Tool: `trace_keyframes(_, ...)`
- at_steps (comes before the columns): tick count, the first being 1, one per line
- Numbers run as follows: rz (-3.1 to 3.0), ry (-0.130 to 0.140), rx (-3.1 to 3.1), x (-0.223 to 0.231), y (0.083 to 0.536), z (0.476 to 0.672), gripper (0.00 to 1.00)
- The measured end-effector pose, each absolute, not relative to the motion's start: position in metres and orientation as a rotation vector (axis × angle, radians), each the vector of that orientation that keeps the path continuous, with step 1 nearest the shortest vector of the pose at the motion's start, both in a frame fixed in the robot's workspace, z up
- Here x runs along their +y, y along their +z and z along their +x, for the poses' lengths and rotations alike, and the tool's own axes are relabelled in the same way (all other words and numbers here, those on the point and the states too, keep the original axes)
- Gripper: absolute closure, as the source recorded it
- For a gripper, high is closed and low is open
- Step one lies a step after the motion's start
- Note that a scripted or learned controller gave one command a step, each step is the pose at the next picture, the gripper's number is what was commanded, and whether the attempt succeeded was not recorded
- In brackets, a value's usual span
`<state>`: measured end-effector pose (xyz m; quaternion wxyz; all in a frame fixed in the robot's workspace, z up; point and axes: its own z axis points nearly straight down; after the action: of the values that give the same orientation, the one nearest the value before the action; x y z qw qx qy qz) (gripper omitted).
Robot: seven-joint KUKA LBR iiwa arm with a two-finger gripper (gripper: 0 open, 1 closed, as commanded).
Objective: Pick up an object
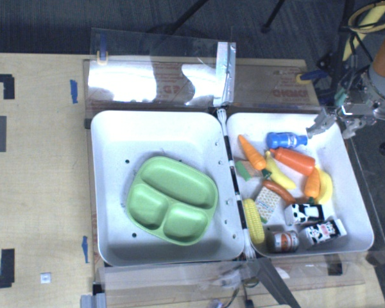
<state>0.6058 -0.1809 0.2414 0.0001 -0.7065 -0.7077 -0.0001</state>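
The right bin [354, 191] holds several toy foods: a blue bottle [285, 139], an orange carrot [251, 152], a red-orange pepper [295, 161], a yellow banana [280, 174], an ear of corn [253, 221], two cow-patterned cartons [316, 222] and a small can [284, 240]. My gripper [334, 125] hangs over the bin's back right corner, to the right of the blue bottle. Its fingers are spread open with nothing between them.
A green divided plate [172, 199] lies in the left bin [115, 146]. A clear plastic panel [160, 76] stands behind the bins. Cables and the arm's wrist [366, 76] crowd the upper right. Bare wooden bench [32, 191] stretches to the left.
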Motion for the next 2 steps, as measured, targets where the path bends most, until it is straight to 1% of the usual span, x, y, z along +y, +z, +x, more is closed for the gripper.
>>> trace_keyframes(1, -2.229, 0.0, -2.214, -0.205, 0.136, 0.529, 0.0)
trace_keyframes(2, -2.009, -0.011, -2.412, -0.203, 0.087, 0.542, 0.0)
